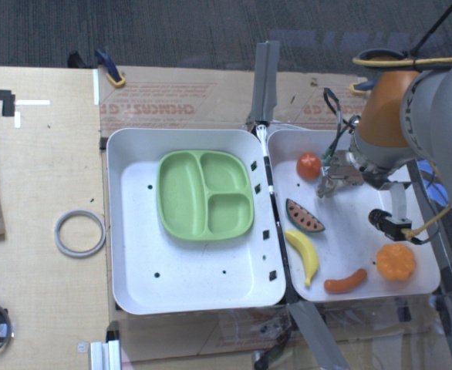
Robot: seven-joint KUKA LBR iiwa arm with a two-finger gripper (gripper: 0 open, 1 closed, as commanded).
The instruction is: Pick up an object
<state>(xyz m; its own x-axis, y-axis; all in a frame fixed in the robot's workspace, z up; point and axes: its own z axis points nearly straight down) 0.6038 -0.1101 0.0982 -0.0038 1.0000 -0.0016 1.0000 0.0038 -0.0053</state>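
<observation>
The worktop [41, 168] is pale board with brown cardboard laid along its far side. Two white bins sit side by side on it. The right bin [349, 291] holds, nearest the viewer, a red sausage [345, 281] and an orange fruit [396, 261], both below the tool [328, 185]. A banana [304, 256] and a watermelon slice [305, 216] lie below and slightly left of the tool. A red tomato [308, 165] sits just left of the tool, near but apart.

The grey arm [434, 114] reaches in from the right, its orange band [384, 106] above the wrist, with the tool hanging low over the right bin's far half. Whether the tool is spread or pressed together cannot be told.

The left bin [133, 284], well left of the tool, holds a green divided plate [205, 195]. A tape ring [80, 232] lies on the worktop beyond that bin's left edge. Bare white floor lies directly below and right of the tool.
</observation>
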